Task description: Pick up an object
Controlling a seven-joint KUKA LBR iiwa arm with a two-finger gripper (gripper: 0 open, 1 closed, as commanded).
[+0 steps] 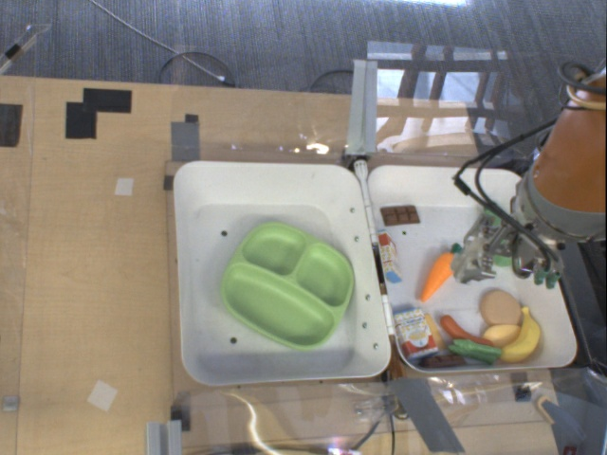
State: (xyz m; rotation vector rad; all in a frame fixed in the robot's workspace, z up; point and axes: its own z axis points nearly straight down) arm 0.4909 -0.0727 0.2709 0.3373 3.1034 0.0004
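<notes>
Orange carrot [436, 275] just beside tool [473, 262], rt bin [417, 193].

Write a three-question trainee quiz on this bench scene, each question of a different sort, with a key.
1. True or false: the green divided plate lies in the left bin.
2. Which item lies nearest the gripper? A. carrot B. banana C. chocolate bar
3. Fill in: the arm reaches over the ____ bin.

Key: 1 true; 2 A; 3 right.
</notes>
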